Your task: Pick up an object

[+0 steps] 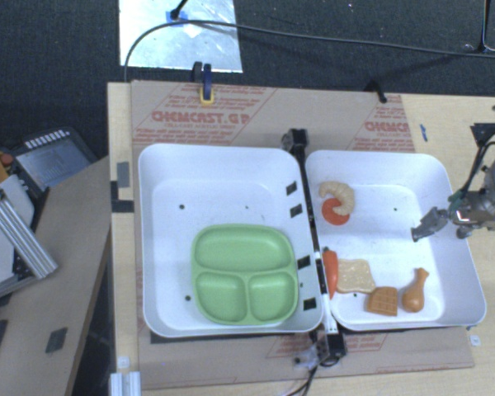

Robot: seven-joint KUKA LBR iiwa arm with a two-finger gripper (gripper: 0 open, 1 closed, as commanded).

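The gripper [422,228] is hanging over the right bin's [396,170] far edge, whether open or closed I cannot tell, likely needing to be reaching down toward the drumstick [414,291] lying just below it

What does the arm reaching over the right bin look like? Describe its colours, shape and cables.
The gripper is dark grey metal with slim, pointed fingers on a blocky grey wrist. A thin dark cable loops up behind the wrist. A tan-orange patch shows further back at the frame edge.
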